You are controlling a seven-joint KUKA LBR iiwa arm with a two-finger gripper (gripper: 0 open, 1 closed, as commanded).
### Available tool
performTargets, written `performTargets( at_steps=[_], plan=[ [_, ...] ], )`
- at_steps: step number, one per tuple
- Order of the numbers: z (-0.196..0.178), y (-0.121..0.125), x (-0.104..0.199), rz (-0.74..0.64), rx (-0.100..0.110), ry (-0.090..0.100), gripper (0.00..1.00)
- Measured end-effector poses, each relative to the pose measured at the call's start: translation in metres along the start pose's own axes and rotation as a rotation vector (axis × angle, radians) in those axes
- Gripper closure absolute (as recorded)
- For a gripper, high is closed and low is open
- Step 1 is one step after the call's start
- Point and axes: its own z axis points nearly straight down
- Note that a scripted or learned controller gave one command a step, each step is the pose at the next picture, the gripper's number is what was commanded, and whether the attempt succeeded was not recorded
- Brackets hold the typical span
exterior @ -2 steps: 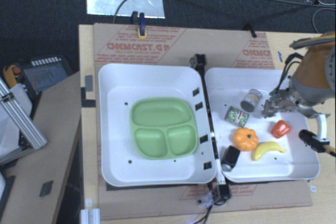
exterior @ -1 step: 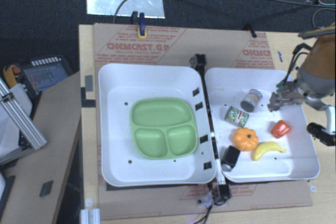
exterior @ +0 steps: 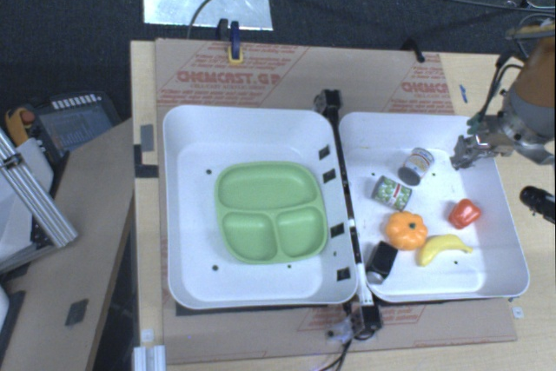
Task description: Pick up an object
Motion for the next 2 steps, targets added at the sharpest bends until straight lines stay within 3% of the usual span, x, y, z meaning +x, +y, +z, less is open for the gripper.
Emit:
performTargets(
  at_steps=[1, 2],
  plan=[
    [-0.0624, 0.0088, -0.0028, 0.001, -0.001, -0.001, 1.0],
    [-0.0706, 0.0099, -0.0029, 0.001, 0.004, 0.001, 1.0]
  ],
)
